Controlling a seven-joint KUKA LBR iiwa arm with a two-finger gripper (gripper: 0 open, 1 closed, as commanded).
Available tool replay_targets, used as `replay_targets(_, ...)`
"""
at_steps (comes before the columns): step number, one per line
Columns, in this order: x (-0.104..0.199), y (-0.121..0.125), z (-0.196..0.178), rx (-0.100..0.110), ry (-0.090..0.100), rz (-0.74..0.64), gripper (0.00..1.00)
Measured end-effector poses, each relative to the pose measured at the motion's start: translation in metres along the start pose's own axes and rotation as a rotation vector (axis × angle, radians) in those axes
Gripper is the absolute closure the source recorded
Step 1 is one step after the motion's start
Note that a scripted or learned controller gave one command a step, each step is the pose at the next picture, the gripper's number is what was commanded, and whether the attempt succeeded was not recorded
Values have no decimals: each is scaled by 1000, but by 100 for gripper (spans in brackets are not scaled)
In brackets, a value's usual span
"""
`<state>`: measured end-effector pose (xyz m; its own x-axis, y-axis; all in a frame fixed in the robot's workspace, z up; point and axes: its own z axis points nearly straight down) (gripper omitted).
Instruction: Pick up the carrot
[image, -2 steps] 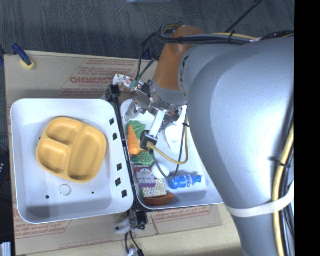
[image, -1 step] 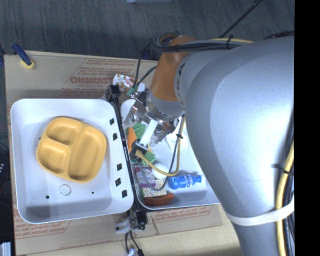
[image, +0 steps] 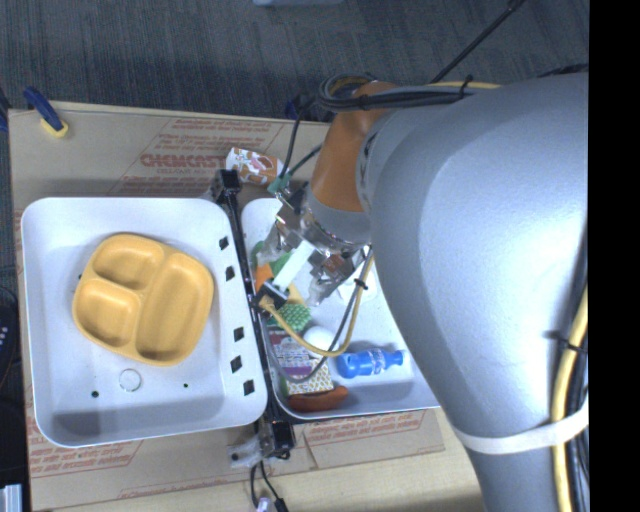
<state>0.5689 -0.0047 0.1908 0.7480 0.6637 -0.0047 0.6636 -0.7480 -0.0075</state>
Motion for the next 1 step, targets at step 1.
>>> replay_targets(1,29,13,0,-3,2,137,0)
